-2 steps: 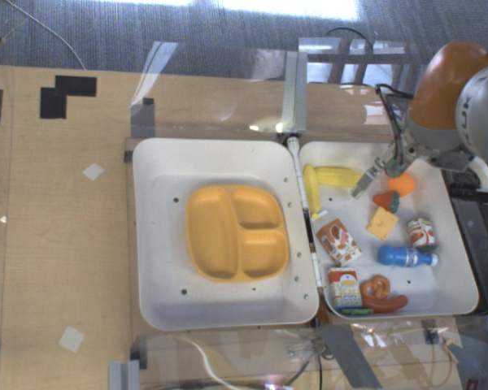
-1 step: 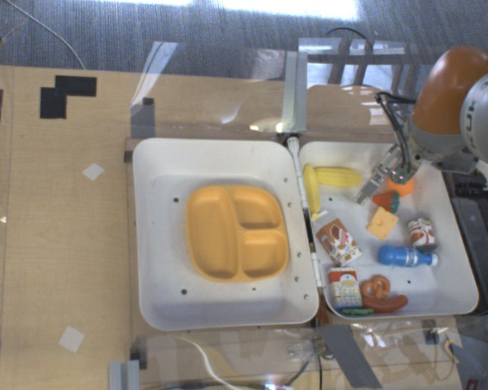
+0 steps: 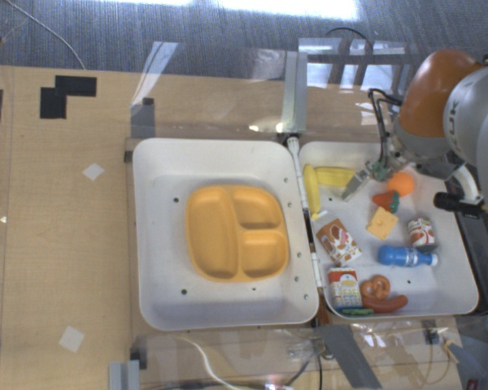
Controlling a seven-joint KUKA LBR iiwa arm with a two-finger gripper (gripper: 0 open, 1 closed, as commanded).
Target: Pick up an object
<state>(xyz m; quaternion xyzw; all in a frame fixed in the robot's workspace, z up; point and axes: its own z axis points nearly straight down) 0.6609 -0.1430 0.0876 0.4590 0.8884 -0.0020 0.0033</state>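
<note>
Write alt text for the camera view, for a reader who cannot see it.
A grey robot arm with an orange band reaches from the right, its tool low over the right white bin of small toy foods, near an orange ball and a yellow banana. The left white bin holds a yellow divided tray.

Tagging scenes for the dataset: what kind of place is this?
Probably a robotics lab pick-and-place bench: a robot arm reaches over two white bins, one holding a yellow divided tray, the other toy food such as a blue bottle.
</note>
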